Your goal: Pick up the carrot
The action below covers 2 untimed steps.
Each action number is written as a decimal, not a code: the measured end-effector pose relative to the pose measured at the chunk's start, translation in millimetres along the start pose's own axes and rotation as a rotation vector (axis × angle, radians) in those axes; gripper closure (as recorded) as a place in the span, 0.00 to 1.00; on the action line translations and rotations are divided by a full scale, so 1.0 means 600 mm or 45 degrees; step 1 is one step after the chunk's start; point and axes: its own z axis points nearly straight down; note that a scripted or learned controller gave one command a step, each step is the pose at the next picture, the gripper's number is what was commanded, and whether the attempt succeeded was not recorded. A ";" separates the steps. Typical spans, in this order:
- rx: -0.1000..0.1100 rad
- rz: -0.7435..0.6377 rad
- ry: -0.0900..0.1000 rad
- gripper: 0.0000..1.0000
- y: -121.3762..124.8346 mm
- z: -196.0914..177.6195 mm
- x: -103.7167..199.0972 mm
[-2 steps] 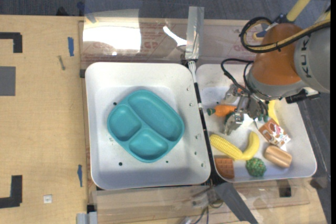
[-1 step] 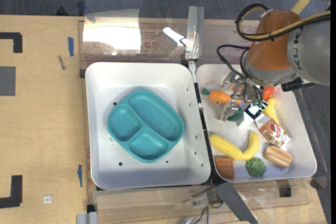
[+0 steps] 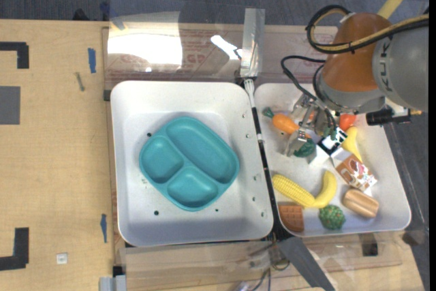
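The end effector [image 3: 304, 125] hangs just beside the carrot [image 3: 282, 123] in the right bin [image 3: 398, 201]; I cannot tell its state.

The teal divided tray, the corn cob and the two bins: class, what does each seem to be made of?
Teal divided tray: probably moulded plastic, smooth and matte, one even colour with rounded compartment edges.
Corn cob: likely a plastic toy, uniform bright yellow with a slight sheen.
Left bin and right bin: apparently white plastic, with rounded corners and a soft gloss.

the claw [image 3: 304, 131] hides part of the carrot [image 3: 283, 123]; its grip seems unclear.
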 end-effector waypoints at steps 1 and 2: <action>0.001 0.209 0.002 0.00 0.000 0.000 0.008; 0.002 0.852 0.009 0.00 -0.029 0.000 0.031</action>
